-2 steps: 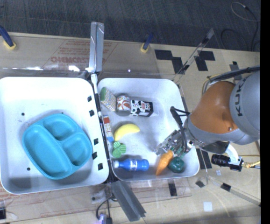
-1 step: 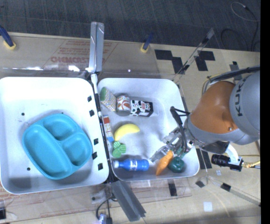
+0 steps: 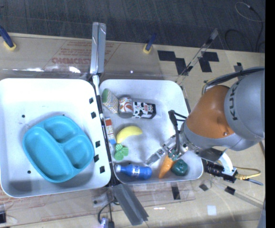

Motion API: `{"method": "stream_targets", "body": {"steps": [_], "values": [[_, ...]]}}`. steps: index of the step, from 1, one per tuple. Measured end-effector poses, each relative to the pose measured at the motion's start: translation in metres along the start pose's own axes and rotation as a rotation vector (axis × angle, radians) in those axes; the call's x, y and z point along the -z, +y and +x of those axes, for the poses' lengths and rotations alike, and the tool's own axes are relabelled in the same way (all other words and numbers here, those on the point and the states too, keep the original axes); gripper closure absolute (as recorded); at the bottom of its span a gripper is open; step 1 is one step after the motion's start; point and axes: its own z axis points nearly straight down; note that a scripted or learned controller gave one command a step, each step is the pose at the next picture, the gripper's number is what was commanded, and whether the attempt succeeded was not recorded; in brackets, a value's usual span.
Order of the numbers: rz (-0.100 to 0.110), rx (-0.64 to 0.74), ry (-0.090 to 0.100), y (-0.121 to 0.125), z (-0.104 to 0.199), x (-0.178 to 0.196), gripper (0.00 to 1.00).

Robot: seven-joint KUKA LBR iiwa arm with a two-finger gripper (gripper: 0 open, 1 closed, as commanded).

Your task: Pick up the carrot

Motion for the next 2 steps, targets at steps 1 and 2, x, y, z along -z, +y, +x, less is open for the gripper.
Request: {"method": "stream_targets", "body": {"steps": [1, 2], "values": [[-0.002, 0.04, -0.005, -0.0088, -0.0147, 0.0006, 0.0], [-0.001, 0.045, -0.003, -0.0075, -0.0144, 0.0093, 1.0]]}}
